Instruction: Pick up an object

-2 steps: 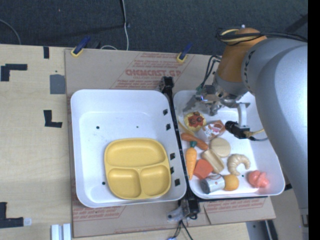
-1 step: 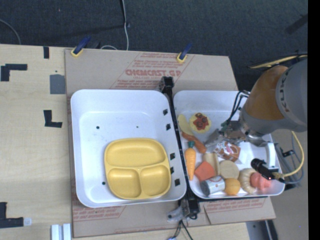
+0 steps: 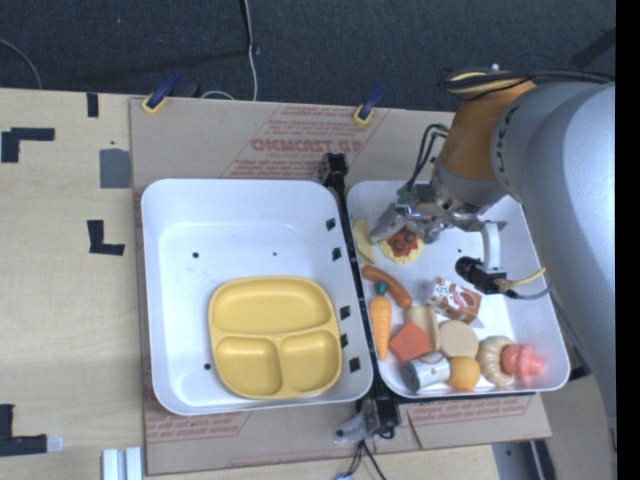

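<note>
Over the far part of the right white bin (image 3: 548,320), the two-finger gripper (image 3: 405,230) hangs just above a small round yellow toy with a red top (image 3: 402,247); whether it touches the toy, or how its grip stands, I cannot tell. A grey arm with an orange band (image 3: 478,133) slants in from the right, wrist angled left and down. Brown cardboard (image 3: 290,143) beyond the bins carries faint reddish lettering, too blurred to read with certainty.

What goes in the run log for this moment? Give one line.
arm: over right bin | gripper: low above red-and-yellow toy, grasp unconfirmed | carrot: lying in right bin | yellow tray: left bin
</note>
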You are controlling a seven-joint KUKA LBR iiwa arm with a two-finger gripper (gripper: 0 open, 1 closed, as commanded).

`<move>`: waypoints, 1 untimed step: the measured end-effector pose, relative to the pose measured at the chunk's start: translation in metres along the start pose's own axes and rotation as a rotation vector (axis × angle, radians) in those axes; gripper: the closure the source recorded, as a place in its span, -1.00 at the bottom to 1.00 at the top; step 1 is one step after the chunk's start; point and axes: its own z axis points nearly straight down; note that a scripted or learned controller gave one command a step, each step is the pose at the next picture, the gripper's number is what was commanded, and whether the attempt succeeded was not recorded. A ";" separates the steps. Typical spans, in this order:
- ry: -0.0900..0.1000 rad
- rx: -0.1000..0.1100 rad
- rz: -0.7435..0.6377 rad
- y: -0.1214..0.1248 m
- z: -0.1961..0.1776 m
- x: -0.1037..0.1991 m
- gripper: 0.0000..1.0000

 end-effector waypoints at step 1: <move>0.001 0.007 0.004 -0.004 -0.010 -0.002 1.00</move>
